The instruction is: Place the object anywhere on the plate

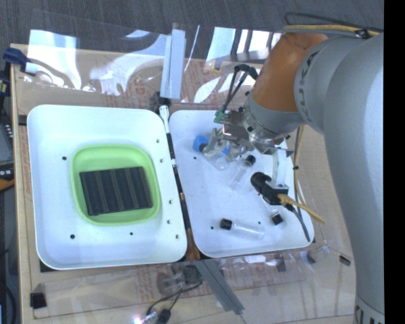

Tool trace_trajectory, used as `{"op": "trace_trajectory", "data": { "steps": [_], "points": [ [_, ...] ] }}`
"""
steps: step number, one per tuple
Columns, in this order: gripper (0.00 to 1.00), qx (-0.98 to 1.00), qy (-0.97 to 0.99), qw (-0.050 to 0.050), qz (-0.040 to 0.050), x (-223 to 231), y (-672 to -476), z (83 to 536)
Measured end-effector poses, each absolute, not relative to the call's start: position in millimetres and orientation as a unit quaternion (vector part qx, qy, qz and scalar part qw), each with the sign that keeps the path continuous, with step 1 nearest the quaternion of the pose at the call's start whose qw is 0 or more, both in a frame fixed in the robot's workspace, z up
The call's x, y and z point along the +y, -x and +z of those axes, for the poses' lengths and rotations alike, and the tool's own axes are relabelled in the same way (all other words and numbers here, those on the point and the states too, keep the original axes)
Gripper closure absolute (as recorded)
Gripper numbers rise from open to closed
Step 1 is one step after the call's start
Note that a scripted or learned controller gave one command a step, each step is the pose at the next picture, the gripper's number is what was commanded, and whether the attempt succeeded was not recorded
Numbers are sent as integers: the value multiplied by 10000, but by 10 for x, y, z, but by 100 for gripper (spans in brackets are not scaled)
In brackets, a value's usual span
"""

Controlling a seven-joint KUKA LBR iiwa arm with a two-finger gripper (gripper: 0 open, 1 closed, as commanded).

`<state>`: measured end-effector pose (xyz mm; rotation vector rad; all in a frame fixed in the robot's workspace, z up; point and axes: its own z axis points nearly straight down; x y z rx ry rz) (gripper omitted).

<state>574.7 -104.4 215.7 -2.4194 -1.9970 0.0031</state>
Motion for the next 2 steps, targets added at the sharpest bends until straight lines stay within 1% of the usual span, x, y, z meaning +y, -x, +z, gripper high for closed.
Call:
{"op": "trace_trajectory", "data": {
  "steps": [1, 2],
  "points": [
    [100, -6666, 7454, 27, 16, -253, -5938, 1904],
    [0, -6665, 7455, 26, 16, -255, -5938, 1905]
  ]
}}
